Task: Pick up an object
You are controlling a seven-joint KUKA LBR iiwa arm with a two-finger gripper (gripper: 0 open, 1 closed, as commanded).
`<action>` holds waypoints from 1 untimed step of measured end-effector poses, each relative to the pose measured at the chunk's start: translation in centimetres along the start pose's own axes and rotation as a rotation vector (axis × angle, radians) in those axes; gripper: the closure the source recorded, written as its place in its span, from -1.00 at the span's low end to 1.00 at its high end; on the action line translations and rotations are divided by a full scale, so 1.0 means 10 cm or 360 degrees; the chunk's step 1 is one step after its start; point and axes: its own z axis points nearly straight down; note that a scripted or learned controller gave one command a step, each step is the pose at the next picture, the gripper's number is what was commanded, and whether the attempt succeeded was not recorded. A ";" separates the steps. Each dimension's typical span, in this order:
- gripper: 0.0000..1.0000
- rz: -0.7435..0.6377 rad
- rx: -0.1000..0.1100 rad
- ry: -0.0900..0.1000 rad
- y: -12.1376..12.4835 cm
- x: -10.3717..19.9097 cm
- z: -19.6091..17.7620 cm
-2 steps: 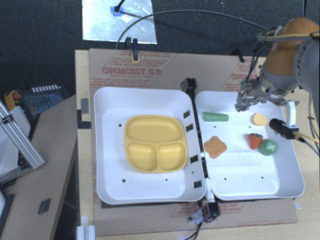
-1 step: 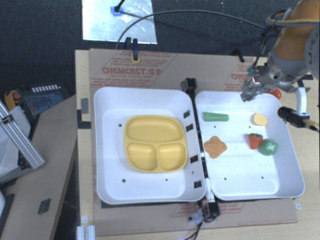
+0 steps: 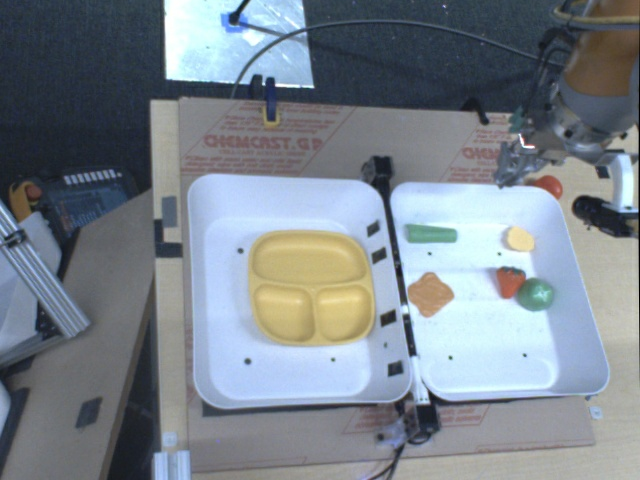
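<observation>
right now your tool (image 3: 512, 164) hangs over the far rim of the right bin (image 3: 575, 268); whether it's apart or together, you can't tell. inside that bin lie a green piece (image 3: 431, 233), yellow disc (image 3: 519, 239), orange slab (image 3: 430, 293), strawberry (image 3: 510, 281) and green ball (image 3: 536, 294). the left bin (image 3: 215, 268) holds a yellow tray (image 3: 310, 286).

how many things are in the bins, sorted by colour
Yellow: 2, the divided tray in the left bin and a small round piece in the right bin
Green: 2, a long piece and a ball
Orange: 1, a flat piece
Red: 1, a strawberry
Total: 6
</observation>
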 end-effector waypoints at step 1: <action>1.00 -0.0004 0.0010 0.0005 -0.27 0.55 0.01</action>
